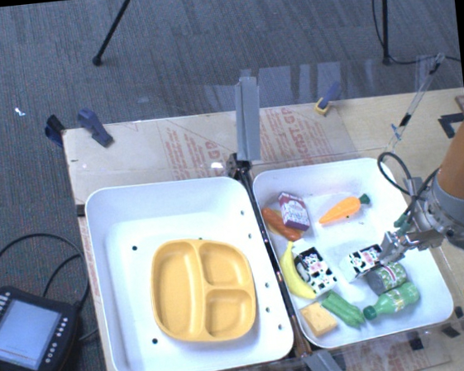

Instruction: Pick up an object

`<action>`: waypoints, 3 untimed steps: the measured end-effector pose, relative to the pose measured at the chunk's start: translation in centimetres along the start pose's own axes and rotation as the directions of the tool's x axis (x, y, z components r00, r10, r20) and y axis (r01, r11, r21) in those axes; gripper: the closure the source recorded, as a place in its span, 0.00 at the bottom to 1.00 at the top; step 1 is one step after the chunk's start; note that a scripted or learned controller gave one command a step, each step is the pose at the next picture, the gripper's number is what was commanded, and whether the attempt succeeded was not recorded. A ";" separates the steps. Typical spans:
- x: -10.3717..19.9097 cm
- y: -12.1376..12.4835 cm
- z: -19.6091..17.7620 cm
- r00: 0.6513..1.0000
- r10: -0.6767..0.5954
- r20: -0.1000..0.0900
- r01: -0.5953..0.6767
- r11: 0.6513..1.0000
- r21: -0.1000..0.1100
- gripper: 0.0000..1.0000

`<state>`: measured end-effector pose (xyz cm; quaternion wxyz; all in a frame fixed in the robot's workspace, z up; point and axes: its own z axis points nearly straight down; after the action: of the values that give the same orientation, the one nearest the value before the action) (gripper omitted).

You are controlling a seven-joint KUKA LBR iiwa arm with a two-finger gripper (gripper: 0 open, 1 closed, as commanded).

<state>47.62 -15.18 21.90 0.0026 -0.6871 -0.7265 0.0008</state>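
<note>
Red lettering is printed on the desk (203, 146) just above the two bins, in the upper middle of the frame, but it stands upside down and too blurred to read; no other text is legible

White bins: two, left bin (105, 236) and right bin (330, 171)
Yellow divided plates: one (202, 290)
Carrots: one (341, 209)
Bananas: one (293, 272)
Cow-print cartons: two (315, 269), (364, 259)
Green bottles: one (392, 301)
Clamps on bench: three (94, 126), (53, 128), (327, 97)
</note>
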 end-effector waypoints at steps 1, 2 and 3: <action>0.0 0.0 0.0 1.000 0.001 0.000 -0.001 1.000 0.000 0.00; -2.0 2.8 6.9 0.999 -0.032 -0.001 0.032 0.999 0.001 0.00; -0.5 4.6 9.2 0.995 -0.100 -0.001 0.100 0.995 0.000 0.00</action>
<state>52.22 -15.45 12.64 0.0030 -0.6501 -0.7599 0.0006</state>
